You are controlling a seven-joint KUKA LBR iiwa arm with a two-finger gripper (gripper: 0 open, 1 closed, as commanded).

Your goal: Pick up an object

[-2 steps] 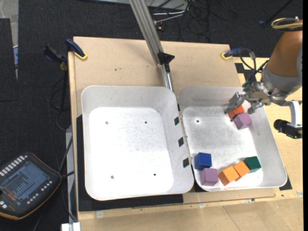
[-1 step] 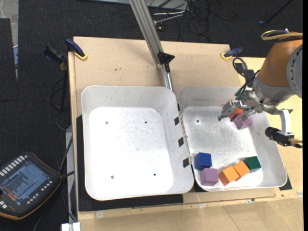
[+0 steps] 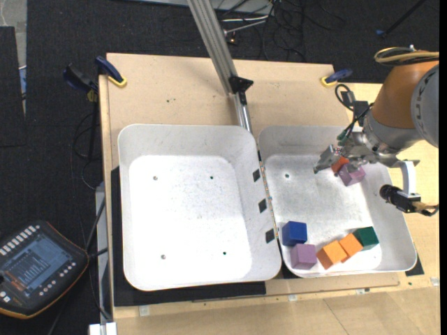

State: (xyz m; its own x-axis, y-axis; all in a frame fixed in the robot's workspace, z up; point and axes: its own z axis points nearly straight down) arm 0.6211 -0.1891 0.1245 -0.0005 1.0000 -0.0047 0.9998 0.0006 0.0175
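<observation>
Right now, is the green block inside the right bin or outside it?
Inside. The green block lies on the right bin's floor near its front wall, beside an orange block.

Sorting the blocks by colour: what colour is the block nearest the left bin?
Blue: the blue block, seen in the camera view, beside a purple block.

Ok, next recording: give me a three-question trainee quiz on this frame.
1. True or false: the blue block lies in the right bin.
2. Which block sits beside the gripper: A green, B purple, C blue?
3. Fill in: the orange block lies between a purple block and a ____ block.

Key: 1 true; 2 B, the purple block; 3 green.
</observation>
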